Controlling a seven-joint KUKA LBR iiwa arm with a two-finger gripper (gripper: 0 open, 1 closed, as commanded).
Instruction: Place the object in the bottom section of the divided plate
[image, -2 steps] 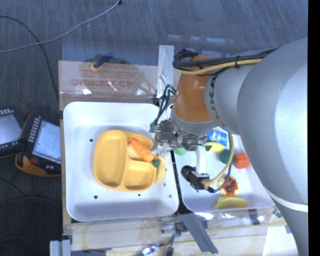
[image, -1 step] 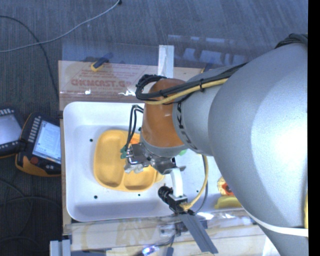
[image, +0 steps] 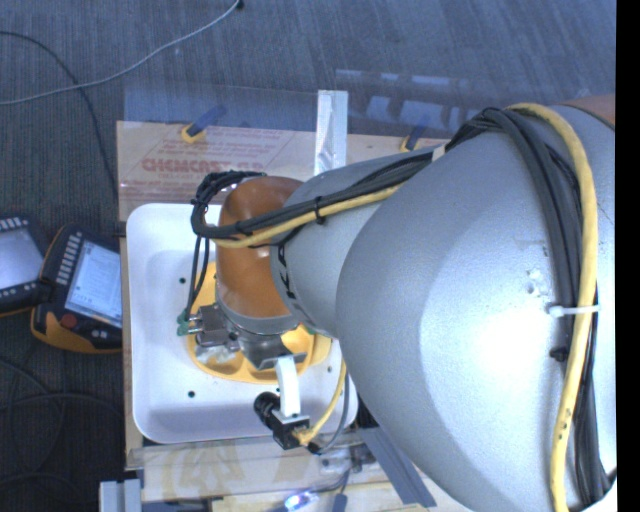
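The arm's orange wrist band (image: 250, 250) and grey body hang over the left white bin (image: 160, 300). Below the band, the metal gripper mount (image: 245, 340) points down into the bin. Beneath it lies a yellow plate (image: 215, 362), of which a curved edge sticks out on the left and a sliver (image: 322, 348) on the right. The wrist covers the plate's sections and whatever lies on them. A white and black cable connector (image: 283, 405) hangs just in front of the plate.
The arm's big grey link (image: 470, 320) with black and yellow cables covers the right half of the bench. Brown cardboard (image: 200, 150) lies behind the bin. A teach pendant (image: 85, 290) rests on the floor at the left.
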